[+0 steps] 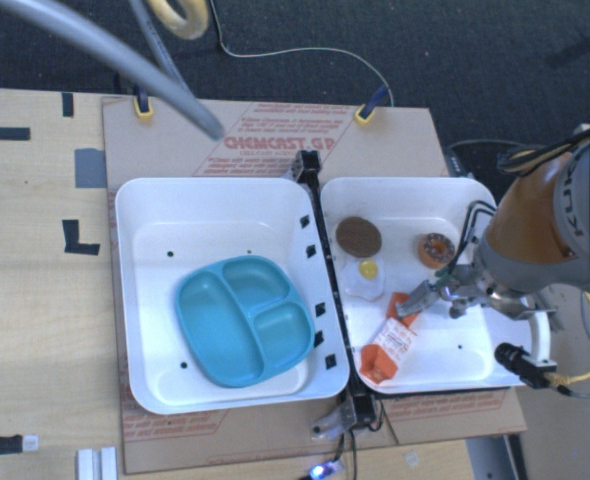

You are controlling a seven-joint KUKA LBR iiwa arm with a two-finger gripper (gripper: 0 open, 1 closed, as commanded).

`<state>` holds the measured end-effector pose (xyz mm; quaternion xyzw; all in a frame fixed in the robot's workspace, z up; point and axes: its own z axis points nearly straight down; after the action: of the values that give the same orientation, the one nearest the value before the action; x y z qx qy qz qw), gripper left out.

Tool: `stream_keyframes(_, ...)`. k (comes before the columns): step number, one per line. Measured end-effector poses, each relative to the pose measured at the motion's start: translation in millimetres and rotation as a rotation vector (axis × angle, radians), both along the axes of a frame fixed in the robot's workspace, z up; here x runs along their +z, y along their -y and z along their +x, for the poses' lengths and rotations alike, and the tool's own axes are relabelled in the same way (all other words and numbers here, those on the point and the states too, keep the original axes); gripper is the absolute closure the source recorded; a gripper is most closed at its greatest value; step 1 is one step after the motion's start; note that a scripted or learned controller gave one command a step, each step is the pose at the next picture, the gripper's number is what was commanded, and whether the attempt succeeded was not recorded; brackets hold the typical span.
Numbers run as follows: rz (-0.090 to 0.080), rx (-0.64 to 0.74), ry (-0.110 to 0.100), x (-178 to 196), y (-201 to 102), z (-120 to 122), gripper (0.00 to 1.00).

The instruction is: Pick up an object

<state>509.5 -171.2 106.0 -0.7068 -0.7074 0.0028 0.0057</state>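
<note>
In the right bin (475, 368), the gripper (415, 306) sits low just above the upper end of an orange-and-white packet (387, 346), with a brown disc (358, 236), a small yellow piece (368, 269) and a doughnut-like ring (436, 249) nearby. The packet lies flat and may slip, since a thin edge gives little purchase. The wrist hides the jaws, so their state cannot be told; the left bin holds a blue tray (243, 318).

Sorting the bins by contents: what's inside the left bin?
The left bin holds a blue divided plate, lying flat with three compartments, nothing in them. The bin floor under the plate is covered, so anything beneath it can't be seen.
</note>
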Motion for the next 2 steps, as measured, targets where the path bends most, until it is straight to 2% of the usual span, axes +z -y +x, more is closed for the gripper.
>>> stream_keyframes(1,0.005,0.002,0.008,-19,-2,2,0.0)
stream_keyframes(2,0.005,0.003,0.022,-5,-3,8,1.0)
